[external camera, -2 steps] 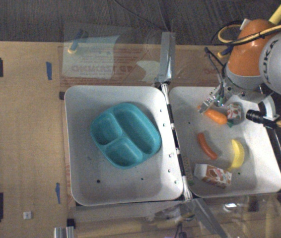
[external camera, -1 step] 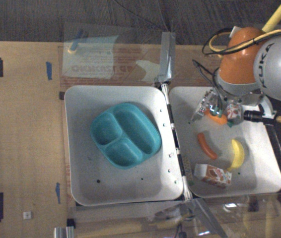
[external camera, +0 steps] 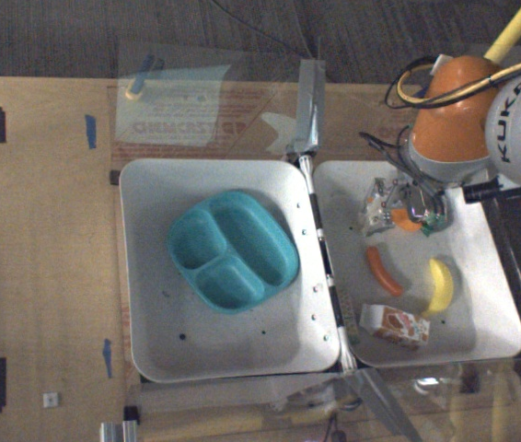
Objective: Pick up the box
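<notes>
Box (external camera: pixel 395 325) is what I am after, and it lies flat on the floor of the right-hand bin (external camera: pixel 500 339), close to that bin's near wall and toward its left side. It is a small carton, white at its left end and printed in red and orange over the rest. Its long axis runs roughly along the near wall, slightly tilted, so that the white end points toward the divider between the bins and sits a little farther from the wall than the printed end, which points toward the bin's right side. My claw (external camera: pixel 408 212) hangs over the far part of the same bin, well apart from the box, under my orange band (external camera: pixel 454 109); whether it is spread or closed I cannot tell, since the metal parts blur together from above. Just beside the claw something small and orange (external camera: pixel 408 225) shows, too unclear for me to name. Between the claw and the box lies a red-orange sausage-shaped piece (external camera: pixel 383 271), set on a slant, and to the right of it a yellow banana (external camera: pixel 441 285) curves nearly upright in the picture; the banana's lower tip comes near the box's printed end, though I cannot tell if they touch. Beyond the divider, the left-hand bin (external camera: pixel 150 339) carries a teal sectioned plate (external camera: pixel 233 249) near its middle.
</notes>
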Controlling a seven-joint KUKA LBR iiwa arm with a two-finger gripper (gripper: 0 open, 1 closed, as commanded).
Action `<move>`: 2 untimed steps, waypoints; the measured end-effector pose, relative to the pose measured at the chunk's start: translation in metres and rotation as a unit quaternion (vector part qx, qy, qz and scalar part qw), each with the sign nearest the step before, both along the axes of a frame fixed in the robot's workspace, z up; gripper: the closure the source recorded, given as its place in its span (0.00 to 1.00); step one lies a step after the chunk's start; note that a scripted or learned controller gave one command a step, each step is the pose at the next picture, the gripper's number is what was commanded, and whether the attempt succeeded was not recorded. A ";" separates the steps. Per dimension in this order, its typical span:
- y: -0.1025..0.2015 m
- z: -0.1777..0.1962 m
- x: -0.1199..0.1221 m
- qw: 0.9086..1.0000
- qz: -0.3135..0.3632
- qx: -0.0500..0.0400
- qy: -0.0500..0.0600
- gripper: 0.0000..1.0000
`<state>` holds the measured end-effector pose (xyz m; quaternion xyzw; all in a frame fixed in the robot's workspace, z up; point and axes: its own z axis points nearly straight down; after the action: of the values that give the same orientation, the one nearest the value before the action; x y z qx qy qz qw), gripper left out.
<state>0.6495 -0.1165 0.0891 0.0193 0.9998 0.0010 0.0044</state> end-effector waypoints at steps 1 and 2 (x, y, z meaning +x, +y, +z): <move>-0.001 0.013 0.002 1.000 -0.003 0.001 -0.005 1.00; -0.028 -0.001 0.013 0.996 0.092 -0.001 -0.002 1.00</move>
<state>0.6625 -0.1448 0.0884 -0.0722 0.9974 0.0000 0.0059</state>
